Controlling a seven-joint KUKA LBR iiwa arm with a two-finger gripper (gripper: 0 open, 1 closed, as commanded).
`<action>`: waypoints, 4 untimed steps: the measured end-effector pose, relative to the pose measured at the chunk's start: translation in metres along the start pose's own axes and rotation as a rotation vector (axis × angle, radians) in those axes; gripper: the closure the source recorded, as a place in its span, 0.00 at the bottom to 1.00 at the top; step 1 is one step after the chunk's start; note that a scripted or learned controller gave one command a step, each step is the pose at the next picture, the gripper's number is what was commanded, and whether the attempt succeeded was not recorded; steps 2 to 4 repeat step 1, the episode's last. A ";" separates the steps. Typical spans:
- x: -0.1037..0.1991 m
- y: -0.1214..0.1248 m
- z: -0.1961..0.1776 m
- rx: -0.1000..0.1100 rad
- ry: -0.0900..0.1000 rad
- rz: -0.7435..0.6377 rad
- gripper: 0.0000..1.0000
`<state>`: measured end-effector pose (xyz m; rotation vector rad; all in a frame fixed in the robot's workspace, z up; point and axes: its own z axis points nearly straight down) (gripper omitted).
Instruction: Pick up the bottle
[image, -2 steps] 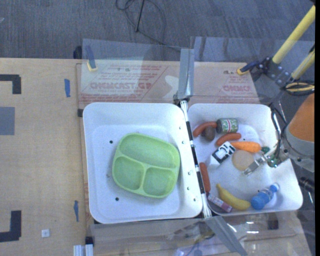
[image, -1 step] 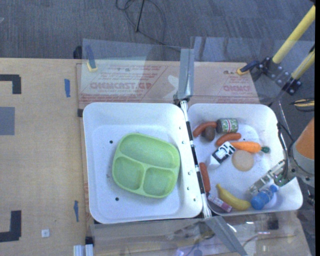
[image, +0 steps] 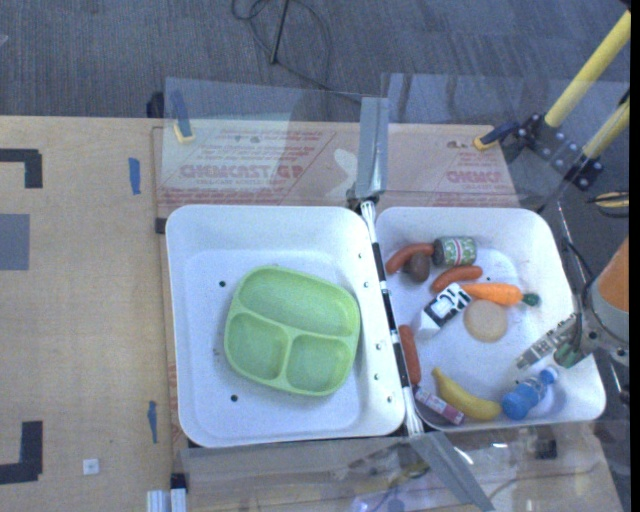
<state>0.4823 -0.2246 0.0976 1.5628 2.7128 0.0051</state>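
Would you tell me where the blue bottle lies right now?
The blue bottle lies in the right bin's near right corner, just right of the banana and below the gripper.

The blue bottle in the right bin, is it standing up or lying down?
Lying down. The blue bottle rests on its side on the floor of the right bin, near the front right corner beside the banana.

Left bin (image: 190, 240): green divided plate (image: 291, 330) at centre | Right bin (image: 535, 232): banana (image: 466, 395) lower middle; carrot (image: 494, 293) right of centre; green can (image: 455, 249) near top; tan disc (image: 486, 321) below carrot
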 end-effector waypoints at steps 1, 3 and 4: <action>0.000 0.000 0.000 0.000 0.000 0.000 0.00; 0.000 0.000 0.000 0.000 0.000 0.000 0.00; 0.000 0.000 0.000 0.000 0.000 0.000 0.00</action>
